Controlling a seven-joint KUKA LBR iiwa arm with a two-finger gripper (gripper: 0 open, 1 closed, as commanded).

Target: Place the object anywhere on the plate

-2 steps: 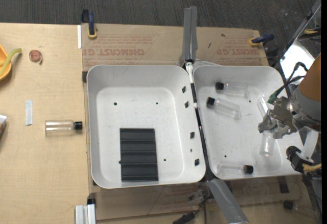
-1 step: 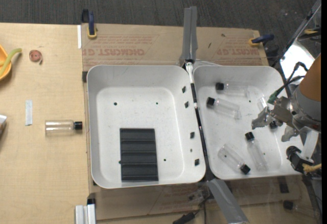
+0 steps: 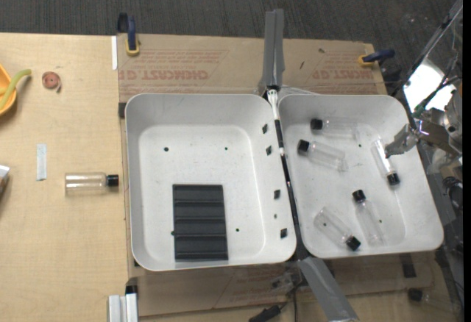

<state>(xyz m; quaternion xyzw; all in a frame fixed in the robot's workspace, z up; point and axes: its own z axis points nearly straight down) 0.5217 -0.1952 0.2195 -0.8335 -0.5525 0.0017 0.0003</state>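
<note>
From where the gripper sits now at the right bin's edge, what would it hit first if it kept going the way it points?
The gripper points left and slightly down into the right bin. First in that line is probably the clear vial with a black cap lying just beside it, though depth is hard to judge from above.

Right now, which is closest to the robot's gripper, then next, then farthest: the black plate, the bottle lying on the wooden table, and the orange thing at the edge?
1. The black plate, in the left bin, is nearest the gripper at the right bin's right side.
2. The bottle, on the wooden table left of the bins.
3. The orange thing, at the far left edge.
</note>
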